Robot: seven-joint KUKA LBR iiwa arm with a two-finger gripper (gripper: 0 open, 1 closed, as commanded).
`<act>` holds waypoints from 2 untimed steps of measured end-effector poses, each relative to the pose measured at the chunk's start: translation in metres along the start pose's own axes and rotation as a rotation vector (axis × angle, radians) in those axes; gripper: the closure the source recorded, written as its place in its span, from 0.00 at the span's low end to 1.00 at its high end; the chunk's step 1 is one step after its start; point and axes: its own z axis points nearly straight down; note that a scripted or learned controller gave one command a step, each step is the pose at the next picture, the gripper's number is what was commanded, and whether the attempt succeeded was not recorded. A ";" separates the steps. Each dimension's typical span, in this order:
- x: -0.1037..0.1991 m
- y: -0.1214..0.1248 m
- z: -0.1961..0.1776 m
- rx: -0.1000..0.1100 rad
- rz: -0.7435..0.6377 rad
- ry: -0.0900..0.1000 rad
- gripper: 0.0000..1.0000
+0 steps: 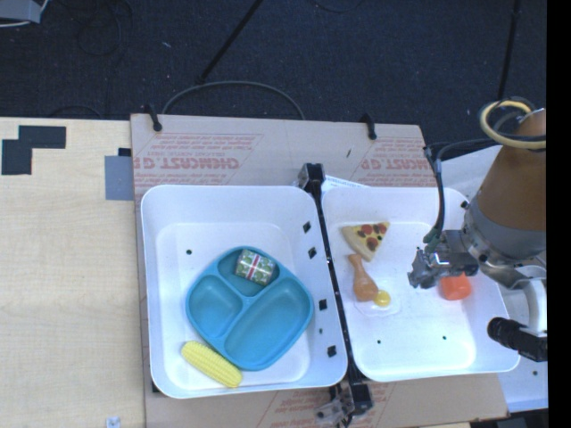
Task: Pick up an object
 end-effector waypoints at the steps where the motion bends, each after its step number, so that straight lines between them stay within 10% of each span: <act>1: 0.043 0.002 0.002 0.002 0.001 0.000 1.00; 2: 0.104 0.000 0.010 0.003 0.000 0.000 1.00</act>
